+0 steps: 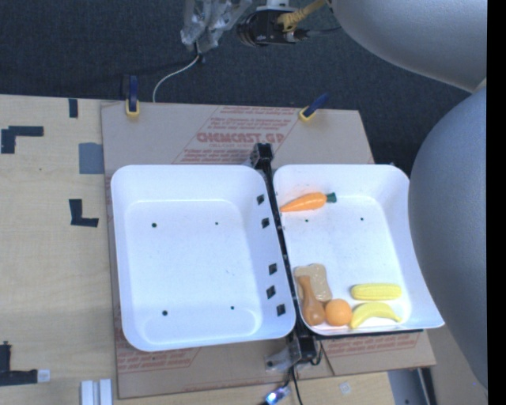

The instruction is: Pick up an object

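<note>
My pincer hangs at the top edge of the view, over the dark floor beyond the far edge of the worktop, well apart from both bins. It is blurred and small there, and I cannot tell how it is set. No object is between its tips that I can make out. My arm fills the right side as a broad grey mass, curving down past the right bin's far right corner and along its right edge.

Two white bins sit side by side on a brown board, touching along a black seam down the middle. The left bin shows bare white floor with four small dark dots.

The right bin holds all the objects. A carrot lies near its far left corner, just beside the seam, with its green end pointing right. The rest cluster along the near edge. A tan bread piece lies near the near left corner, and a brown drumstick-shaped piece lies beside it toward the seam, touching it. An orange sits just right of the brown piece, touching it. A corn cob lies toward the near right corner, and a banana lies just in front of it, its left tip touching the orange.

Two clamps, a blue and yellow one and another, grip the board's far edge.
</note>
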`<state>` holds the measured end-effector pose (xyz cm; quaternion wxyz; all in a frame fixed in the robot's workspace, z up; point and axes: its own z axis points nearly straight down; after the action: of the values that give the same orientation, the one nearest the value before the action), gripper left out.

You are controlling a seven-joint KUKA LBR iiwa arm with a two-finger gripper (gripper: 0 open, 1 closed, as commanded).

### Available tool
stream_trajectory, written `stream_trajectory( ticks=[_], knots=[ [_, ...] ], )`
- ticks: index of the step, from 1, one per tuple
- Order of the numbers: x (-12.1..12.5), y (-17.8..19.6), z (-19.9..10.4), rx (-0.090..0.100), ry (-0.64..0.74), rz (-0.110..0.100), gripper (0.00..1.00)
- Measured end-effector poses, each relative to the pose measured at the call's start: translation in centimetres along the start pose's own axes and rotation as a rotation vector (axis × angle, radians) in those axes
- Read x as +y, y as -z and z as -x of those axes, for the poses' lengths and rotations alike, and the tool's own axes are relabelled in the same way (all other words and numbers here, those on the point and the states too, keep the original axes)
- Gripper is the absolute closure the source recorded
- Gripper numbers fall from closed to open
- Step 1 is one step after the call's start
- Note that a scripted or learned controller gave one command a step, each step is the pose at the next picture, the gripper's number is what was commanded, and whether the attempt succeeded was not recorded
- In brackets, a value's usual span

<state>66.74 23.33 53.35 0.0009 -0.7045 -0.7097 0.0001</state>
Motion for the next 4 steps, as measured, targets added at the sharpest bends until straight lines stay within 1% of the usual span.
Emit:
stream_trajectory(
  ticks=[1,4],
  knots=[
    [0.0,1.1,0.3,-0.003,-0.002,0.001,1.0],
    [0.0,4.0,-0.1,-0.006,0.004,0.001,1.0]
  ],
)
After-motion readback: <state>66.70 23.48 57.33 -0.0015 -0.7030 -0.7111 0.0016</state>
